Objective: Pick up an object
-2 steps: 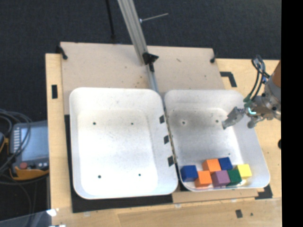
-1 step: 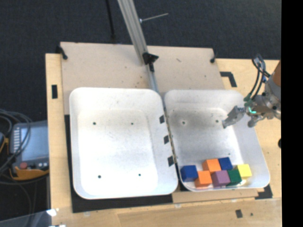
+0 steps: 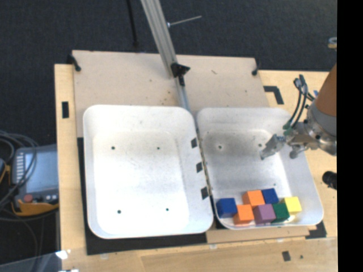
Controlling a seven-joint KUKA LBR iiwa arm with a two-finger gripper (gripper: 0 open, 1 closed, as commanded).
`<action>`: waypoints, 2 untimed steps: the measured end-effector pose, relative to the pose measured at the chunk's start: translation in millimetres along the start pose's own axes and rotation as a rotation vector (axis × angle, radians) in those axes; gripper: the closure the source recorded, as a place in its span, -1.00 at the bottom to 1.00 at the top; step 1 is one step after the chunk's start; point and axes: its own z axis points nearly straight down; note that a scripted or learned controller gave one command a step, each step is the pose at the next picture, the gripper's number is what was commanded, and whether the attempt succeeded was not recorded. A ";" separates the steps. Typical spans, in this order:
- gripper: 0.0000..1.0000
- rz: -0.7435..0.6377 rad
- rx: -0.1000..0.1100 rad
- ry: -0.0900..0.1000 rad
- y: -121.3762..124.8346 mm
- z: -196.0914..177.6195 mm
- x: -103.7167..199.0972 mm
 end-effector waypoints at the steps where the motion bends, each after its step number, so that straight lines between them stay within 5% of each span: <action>1: -1.00 0.001 0.001 0.001 4.3 43.4 0.0; 2: -1.00 -0.001 0.003 0.001 -1.5 105.2 0.2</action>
